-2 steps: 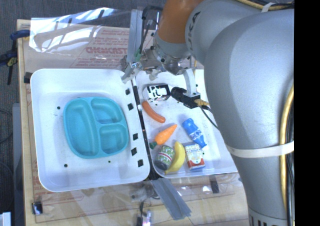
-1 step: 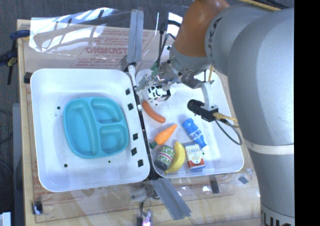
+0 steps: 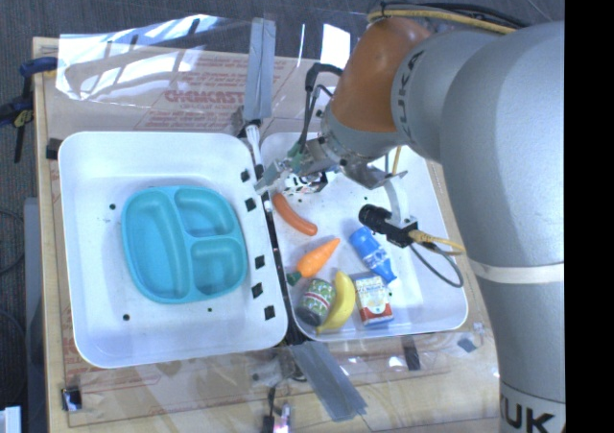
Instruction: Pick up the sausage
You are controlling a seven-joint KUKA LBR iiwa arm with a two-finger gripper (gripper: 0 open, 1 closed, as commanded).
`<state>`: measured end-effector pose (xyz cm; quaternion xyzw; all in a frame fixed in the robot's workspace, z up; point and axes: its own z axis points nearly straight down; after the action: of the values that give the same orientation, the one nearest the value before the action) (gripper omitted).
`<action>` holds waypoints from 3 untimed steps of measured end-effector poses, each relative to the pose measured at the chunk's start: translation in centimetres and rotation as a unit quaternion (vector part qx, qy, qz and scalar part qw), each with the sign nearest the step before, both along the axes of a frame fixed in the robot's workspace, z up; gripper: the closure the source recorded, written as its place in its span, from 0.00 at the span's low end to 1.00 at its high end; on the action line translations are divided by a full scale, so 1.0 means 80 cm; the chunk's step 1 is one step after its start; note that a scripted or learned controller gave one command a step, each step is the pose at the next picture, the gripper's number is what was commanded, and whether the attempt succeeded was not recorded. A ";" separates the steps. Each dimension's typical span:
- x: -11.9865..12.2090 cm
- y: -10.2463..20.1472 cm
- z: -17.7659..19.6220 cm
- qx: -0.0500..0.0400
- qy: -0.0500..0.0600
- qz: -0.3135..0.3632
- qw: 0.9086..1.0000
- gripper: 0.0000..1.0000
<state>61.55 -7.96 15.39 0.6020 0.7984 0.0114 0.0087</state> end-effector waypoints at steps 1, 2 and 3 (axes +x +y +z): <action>0.003 -0.004 -0.011 0.007 -0.005 -0.003 1.000 0.00; 0.003 -0.005 -0.011 0.006 -0.010 0.026 1.000 0.00; 0.004 -0.005 -0.011 0.005 -0.011 0.039 0.999 0.00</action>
<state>61.86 -8.35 14.48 0.5702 0.8211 0.0227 0.0142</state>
